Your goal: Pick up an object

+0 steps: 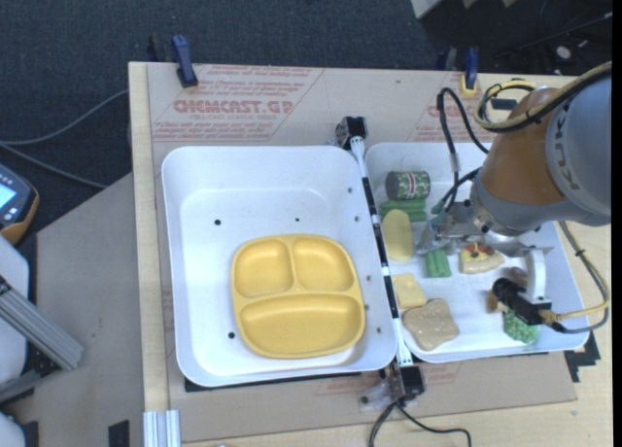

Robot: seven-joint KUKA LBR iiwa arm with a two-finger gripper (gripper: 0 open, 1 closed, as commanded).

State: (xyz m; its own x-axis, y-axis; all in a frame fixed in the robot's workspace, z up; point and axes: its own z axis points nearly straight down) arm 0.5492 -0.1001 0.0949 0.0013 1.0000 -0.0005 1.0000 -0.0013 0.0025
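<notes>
Nearest us, a tan bread slice (431, 324) sits at the right bin's (569, 338) front edge. Pincer (452, 228) hangs low over crowded toys beside a green block (436, 263); its grip I cannot tell. Clutter could spoil any grab.

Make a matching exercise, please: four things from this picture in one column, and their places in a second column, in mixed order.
Things:
1. yellow divided plate
2. green can
3. slice of bread
4. blue clamp

Places:
A. far end of the right bin
B. far left edge of the bench board
C. near end of the right bin
D. inside the left bin

Pairs: 1-D, 2-A, 3-C, 4-B
</notes>
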